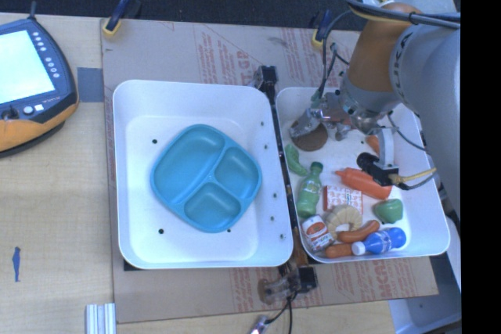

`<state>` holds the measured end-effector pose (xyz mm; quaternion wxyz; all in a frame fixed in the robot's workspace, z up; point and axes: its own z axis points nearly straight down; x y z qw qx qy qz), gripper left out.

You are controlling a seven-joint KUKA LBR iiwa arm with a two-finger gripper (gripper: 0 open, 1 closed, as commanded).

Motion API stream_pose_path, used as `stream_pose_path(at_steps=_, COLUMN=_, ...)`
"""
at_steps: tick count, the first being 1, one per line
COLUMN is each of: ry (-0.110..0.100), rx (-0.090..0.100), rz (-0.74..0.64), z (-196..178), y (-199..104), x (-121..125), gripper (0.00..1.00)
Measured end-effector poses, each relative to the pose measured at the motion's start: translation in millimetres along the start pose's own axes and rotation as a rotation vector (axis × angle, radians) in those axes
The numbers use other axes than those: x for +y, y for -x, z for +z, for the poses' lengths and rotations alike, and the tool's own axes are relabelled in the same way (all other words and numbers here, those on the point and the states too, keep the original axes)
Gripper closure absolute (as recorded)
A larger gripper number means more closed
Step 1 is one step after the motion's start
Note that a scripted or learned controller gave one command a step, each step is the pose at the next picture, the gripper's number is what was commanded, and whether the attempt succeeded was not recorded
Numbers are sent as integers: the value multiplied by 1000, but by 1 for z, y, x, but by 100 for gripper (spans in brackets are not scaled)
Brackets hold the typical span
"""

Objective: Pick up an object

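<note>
Looking down on a wooden bench, I see two shallow white bins side by side on a sheet of cardboard. The left bin (133, 246) holds a blue divided plate (206, 177), lying flat near its middle. The right bin (427, 246) is crowded with small toy foods.

The grey arm (423, 82) reaches in from the right, and its gripper (317, 125) hangs low over the far left corner of the right bin, just above or touching a round brown object (311, 139). From this angle I cannot tell whether the pincer is apart or together, nor whether anything sits between it. So the pick looks unfinished: nothing is visibly lifted, and every item appears to rest on the bin floor.

Candidates lie close together. A green bottle (309, 192) lies beside a green leafy piece (297, 162). Toward the right are an orange carrot (363, 181), a green pepper-like piece (388, 210), a blue-capped bottle (380, 242), sausages (354, 232) and a small can (315, 228).

The crowding is the main difficulty, I judge; neighbours may get nudged. The bin wall near the brown object leaves little room. A tablet-like pendant (31, 82) rests at the bench's left edge, well apart.
</note>
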<state>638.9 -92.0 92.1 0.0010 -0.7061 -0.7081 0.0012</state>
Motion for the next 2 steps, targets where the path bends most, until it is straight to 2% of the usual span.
stream_pose_path(at_steps=1, ry=2, rx=-2, rz=0, z=-13, y=2, x=1, gripper=100)
stream_pose_path(at_steps=2, ry=1, rx=-2, rz=0, z=-13, y=2, x=1, gripper=0)
